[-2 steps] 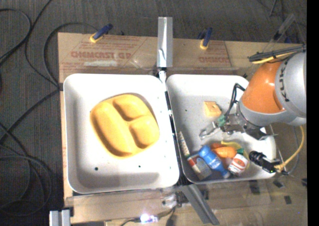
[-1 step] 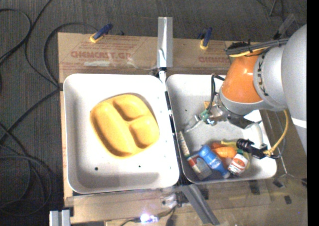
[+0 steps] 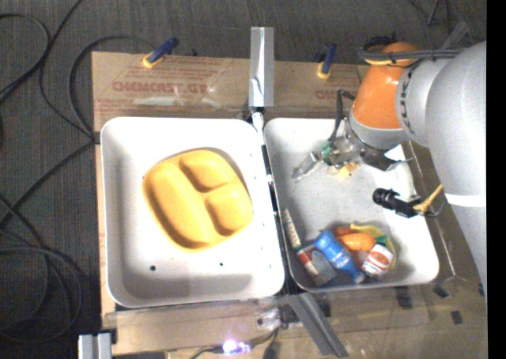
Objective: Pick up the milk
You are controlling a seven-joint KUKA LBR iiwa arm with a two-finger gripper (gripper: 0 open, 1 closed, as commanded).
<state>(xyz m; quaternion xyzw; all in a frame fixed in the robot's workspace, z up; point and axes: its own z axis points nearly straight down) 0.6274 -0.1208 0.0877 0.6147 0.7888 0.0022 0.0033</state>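
A: How far along is it?

B: Hardly started, I'd judge. The gripper hangs over the upper part of the right bin, its 2 fingers spread open with nothing between them.

A: And the milk?

B: My best guess is the blue-and-white carton at the near end of that bin, lying on its side in a small heap — well apart from the gripper. The label is too small to read, so I can't be sure.

A: So what's left?

B: All of it: reach the heap, close on the carton, lift.

A: Anything in the way?

B: The heap itself. An orange piece lies just behind the carton, a red-and-white item touches its right side, and a dark flat thing sits at its left. A tight pick — the fingers could easily catch a neighbour.

A: The other bin?

B: The left bin holds 1 yellow tray with 3 compartments, nothing in it. It's no obstacle.
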